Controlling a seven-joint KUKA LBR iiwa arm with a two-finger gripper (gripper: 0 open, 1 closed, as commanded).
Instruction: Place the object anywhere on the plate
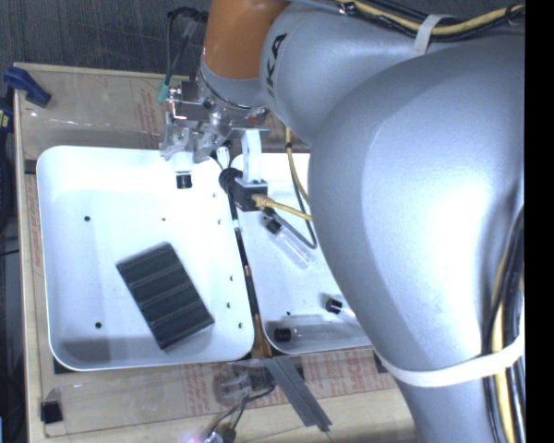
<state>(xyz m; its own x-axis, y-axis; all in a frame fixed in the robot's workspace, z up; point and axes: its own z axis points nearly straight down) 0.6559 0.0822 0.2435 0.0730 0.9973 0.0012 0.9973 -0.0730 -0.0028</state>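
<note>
**Arm waits at the back of the bin**

The gripper point(186, 146) hangs over the back edge of the left bin point(74, 169). I cannot tell how its grip is set. The dark ridged block point(164, 295) lies flat near the front of that bin, well apart from the gripper, so nothing looks picked up yet

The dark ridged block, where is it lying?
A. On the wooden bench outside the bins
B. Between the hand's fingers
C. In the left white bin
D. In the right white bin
C. The dark ridged block lies flat on the floor of the left white bin, toward its near edge, well away from the hand up at the bin's far rim.
</note>
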